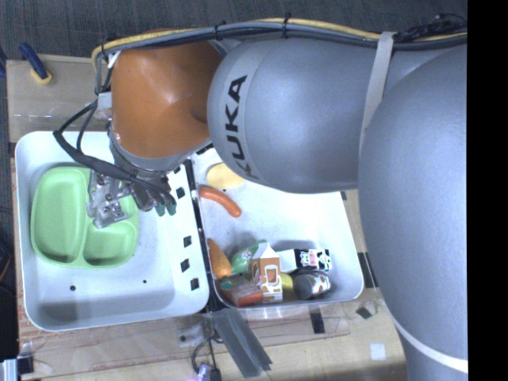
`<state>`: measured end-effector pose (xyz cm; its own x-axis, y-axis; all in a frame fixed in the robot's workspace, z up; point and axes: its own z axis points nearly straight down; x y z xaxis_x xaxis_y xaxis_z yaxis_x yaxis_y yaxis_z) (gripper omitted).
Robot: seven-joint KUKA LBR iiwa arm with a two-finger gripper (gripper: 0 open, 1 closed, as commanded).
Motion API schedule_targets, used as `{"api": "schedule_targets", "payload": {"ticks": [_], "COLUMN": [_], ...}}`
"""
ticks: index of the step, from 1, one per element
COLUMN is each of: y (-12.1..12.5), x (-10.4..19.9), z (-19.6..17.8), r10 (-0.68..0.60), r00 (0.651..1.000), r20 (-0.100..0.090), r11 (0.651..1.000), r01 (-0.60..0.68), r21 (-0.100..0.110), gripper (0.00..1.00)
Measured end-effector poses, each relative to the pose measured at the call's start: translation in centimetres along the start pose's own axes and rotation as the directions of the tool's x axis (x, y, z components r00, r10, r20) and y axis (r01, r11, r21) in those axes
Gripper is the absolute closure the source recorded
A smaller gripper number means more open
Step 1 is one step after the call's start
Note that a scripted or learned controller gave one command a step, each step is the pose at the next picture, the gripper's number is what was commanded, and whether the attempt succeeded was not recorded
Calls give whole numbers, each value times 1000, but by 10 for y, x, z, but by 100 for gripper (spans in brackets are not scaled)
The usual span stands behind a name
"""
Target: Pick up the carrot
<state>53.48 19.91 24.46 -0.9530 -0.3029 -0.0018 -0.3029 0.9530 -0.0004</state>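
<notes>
From the camera view I look down on the worktop [24,101] with its two white bins. The arm [317,109] comes in from the right and covers much of the upper scene, its orange band [159,94] sitting over the back of the left bin [95,300].

My pincer [131,197] hangs over that left bin, at the right edge of a green divided tray [59,213]. I see metal parts and dark tips there, but they blur together, so I cannot tell how the pincer is set. I see nothing gripped in it.

The carrot [218,260] lies in the right bin [345,236], hard against the divider wall at the bin's left edge, tilted, with its lower end touching a heap of small packets and toys: a green leafy piece [246,254], an orange-and-white carton [268,280], a black-and-white box [313,259]. An orange sausage-shaped thing [221,200] lies further back, apart from it, near a pale yellow item [222,177] half under the arm.

My judgement: the carrot looks like a toy, so light, stiff and rather smooth, apt to roll or slip. I would take it across its thicker middle, fingers on either side of its length. The wall on one side and the clutter below leave little room, so a slip against the wall is the likely failure.
</notes>
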Motion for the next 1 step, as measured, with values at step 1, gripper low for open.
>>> {"api": "schedule_targets", "payload": {"ticks": [1], "y": [5], "x": [4], "z": [-14], "r10": [431], "r00": [902], "r20": [0], "r11": [902], "r01": [-431], "r21": [0], "gripper": [100]}}
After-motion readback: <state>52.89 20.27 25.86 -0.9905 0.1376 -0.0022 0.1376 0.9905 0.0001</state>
